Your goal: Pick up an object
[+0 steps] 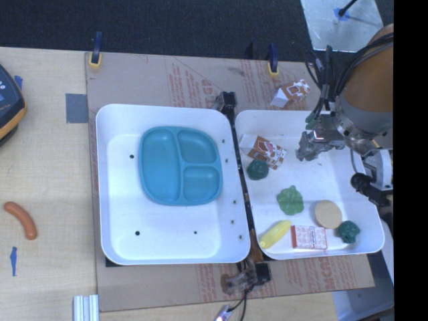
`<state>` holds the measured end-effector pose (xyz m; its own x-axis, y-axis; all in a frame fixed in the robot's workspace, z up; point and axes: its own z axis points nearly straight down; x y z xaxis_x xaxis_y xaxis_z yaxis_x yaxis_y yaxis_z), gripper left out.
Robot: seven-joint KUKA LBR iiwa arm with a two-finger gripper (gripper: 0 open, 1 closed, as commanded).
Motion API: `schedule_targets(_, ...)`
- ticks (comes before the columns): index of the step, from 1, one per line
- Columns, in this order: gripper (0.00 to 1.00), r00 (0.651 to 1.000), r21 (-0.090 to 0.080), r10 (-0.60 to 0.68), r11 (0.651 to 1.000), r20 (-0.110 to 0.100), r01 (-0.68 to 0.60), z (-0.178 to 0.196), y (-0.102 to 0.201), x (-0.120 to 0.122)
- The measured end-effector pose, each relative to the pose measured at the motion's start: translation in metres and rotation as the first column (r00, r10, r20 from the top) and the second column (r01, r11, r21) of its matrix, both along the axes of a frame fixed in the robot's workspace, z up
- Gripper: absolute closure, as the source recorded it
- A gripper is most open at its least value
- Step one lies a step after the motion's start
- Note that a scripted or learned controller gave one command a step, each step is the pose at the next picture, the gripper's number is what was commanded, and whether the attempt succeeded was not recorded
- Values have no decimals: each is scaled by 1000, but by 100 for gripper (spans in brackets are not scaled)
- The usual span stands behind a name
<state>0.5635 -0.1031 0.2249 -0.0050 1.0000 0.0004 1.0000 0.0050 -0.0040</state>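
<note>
In the right bin point(364, 249), left to right, are seen a dark green ball point(257, 170), a small printed carton point(267, 151) and a light green lump point(290, 200). The carton is judged light, stiff and crushable, best taken across its narrow sides. Above the bin's upper right, the end effector point(311, 146) hangs; its state cannot be told.

Left shallow white bin point(114, 179): blue divided plastic plate point(180, 165) toward far edge. Right shallow white bin point(267, 122): yellow toy corn point(275, 234), red-white carton point(309, 237) along near edge.
</note>
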Motion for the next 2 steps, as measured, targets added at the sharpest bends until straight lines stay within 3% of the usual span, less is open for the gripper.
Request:
schedule_targets(1, 0, 1000, -3, -2, 1000, -1, 2, -29, -55, -26)
schedule_targets(2, 0, 1000, -10, -1, 1000, 24, 1, -114, -30, 65)
